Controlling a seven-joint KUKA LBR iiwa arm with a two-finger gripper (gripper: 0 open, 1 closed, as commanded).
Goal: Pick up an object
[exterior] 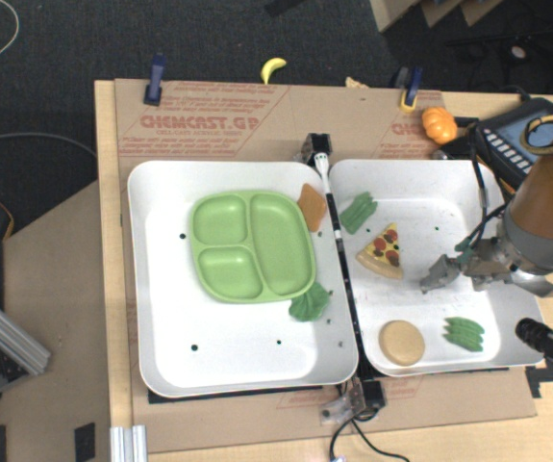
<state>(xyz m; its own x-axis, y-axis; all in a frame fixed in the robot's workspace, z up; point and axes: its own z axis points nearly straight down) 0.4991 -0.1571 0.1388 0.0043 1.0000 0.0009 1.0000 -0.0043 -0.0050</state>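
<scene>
The pincer [439, 275] hangs low just beside the pizza slice [382, 251] with nothing in it, how wide it is I cannot tell, so the picking up is not done yet.

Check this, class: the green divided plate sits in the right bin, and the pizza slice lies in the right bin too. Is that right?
Not quite. The camera view shows the green divided plate in the left bin, not the right. The pizza slice does lie in the right bin.
</scene>
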